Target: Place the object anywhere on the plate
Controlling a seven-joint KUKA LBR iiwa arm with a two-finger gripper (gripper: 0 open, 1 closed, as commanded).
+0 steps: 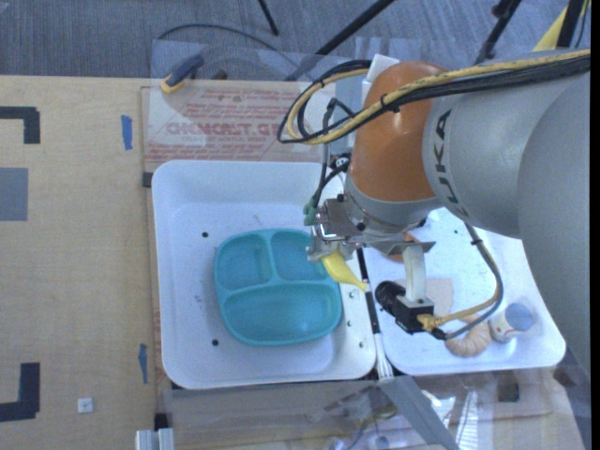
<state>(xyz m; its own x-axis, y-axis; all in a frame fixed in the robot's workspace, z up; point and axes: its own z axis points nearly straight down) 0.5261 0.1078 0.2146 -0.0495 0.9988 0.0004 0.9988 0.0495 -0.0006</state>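
The hand (pixel 330 247) is largely covered by the orange band (pixel 394 139) and wrist above it, so the state of its fingers cannot be told. The yellow object (pixel 339 268) below it is partly hidden, and its shape cannot be made out. The arm (pixel 525 139) is cut off by the right edge. Much of the right bin (pixel 544 345) is concealed beneath the arm.

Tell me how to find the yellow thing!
Look at the left white bin with the blue plate in it. At the plate's upper right corner, just under the big orange and grey arm, sits the yellow thing. Nothing else around it is bright yellow and pointy.
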